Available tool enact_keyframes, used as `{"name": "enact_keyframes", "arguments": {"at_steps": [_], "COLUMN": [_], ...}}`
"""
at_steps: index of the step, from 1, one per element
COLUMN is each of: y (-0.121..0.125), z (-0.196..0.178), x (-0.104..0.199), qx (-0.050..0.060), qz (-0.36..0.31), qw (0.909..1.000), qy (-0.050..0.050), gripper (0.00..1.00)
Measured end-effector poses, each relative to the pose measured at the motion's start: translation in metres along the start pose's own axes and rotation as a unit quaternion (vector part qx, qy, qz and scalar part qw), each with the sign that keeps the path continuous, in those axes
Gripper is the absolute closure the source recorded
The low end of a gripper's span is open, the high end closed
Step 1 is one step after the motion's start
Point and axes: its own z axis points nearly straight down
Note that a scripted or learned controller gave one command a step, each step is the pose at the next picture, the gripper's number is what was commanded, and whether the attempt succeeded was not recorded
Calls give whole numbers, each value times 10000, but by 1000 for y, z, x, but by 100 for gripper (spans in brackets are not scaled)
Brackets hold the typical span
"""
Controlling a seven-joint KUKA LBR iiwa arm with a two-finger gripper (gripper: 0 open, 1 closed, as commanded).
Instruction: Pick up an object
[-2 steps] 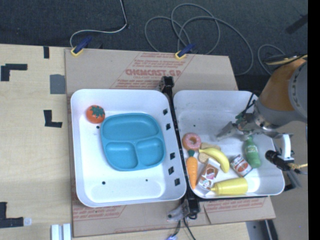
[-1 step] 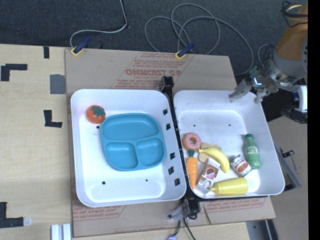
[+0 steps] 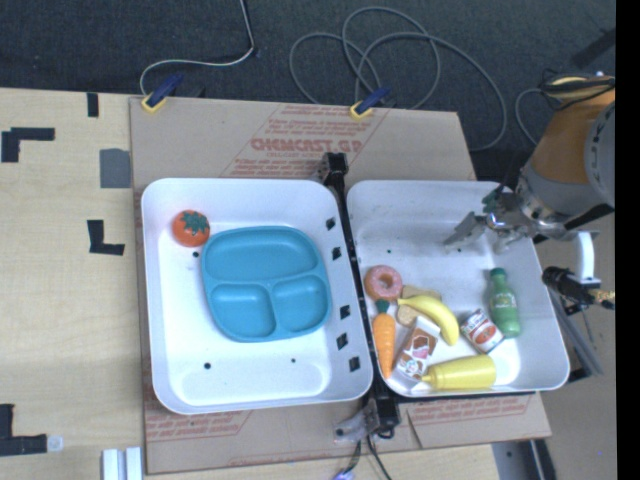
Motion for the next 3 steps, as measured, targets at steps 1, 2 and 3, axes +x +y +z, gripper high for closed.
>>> {"name": "enact_keyframes", "arguments": {"at_steps": [1, 2, 3], "y": [-83, -98, -7], "z": [-30, 17, -47], "x": [14, 3, 45], "qx": [-14, -102, -28], "qz": [1, -15, -8], "qw": [10000, 9999, 10000], "qy": [-5, -22, -5], "gripper": [0, 0, 0]}}
